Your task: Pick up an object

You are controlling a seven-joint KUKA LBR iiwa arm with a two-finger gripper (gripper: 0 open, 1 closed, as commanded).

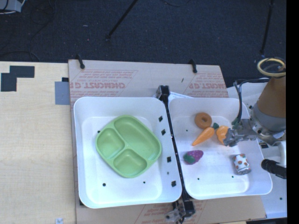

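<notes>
Gripper low in right bin, beside small orange piece near carrot; finger state cannot be told. Nothing visibly lifted; pick not yet done.

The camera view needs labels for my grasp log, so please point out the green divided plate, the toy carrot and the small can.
green divided plate [128,146], camera view, centre ridge.
toy carrot [203,136], camera view, mid body.
small can [241,164], camera view, its side.

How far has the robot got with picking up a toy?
Done: the arm has reached into the right bin. In hand: its gripper sits low against the small orange toy, beside the carrot. Left: lifting it; the toy looks still down in the bin.
</notes>
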